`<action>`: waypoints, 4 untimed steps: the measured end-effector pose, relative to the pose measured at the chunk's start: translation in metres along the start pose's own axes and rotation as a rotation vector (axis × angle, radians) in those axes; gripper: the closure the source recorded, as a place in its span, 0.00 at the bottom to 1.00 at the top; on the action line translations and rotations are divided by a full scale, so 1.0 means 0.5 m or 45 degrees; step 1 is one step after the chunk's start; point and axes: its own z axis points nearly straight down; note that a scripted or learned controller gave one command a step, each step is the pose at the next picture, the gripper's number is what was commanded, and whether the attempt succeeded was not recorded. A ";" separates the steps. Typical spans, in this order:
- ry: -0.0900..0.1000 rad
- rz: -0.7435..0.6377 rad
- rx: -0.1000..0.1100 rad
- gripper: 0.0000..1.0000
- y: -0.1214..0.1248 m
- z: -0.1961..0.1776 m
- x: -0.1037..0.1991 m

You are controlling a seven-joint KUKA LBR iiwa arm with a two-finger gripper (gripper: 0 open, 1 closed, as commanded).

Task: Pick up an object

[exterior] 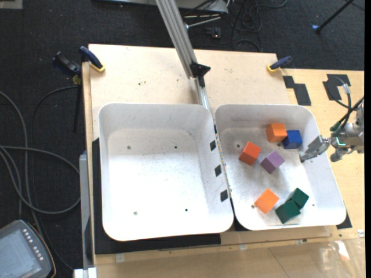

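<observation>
Just beside the jaws: a blue cube (293, 139).
Gripper (310, 149) at the right bin's (330, 178) rim; jaws' state unclear.

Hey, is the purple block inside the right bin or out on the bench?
Inside. The purple block lies on the floor of the right bin, well within its white walls, between two orange blocks.

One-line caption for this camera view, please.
Gripper at the right bin's right rim, above nothing held; orange, blue, purple and green blocks lie inside.
</observation>
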 end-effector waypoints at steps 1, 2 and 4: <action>-0.001 0.001 -0.004 0.00 0.001 -0.003 0.000; 0.000 0.003 0.001 0.00 -0.010 0.087 0.005; 0.001 0.004 0.003 0.00 -0.029 0.268 0.015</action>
